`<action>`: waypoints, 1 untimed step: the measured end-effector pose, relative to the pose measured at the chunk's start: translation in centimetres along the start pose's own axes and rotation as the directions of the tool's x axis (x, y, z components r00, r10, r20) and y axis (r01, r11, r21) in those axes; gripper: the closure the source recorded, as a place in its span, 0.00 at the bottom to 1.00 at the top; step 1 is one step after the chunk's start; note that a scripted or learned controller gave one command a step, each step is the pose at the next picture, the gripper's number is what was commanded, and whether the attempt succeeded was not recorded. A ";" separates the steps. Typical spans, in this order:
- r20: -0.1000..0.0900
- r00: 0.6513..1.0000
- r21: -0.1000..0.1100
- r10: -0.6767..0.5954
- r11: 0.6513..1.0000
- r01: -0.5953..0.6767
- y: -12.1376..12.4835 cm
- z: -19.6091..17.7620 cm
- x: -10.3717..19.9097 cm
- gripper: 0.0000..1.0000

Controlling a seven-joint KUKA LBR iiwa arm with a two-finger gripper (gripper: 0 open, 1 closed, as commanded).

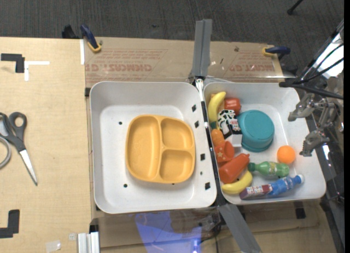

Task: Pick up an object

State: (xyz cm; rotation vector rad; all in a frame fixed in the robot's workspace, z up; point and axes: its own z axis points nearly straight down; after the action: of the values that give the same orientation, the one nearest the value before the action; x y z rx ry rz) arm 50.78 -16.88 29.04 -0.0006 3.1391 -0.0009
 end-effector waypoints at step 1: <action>-0.001 0.997 0.000 0.074 0.997 -0.074 -1.6 14.1 0.6 0.00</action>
State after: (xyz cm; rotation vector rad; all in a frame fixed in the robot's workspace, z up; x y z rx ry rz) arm 50.19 -18.54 14.95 0.1153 3.1380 -0.0003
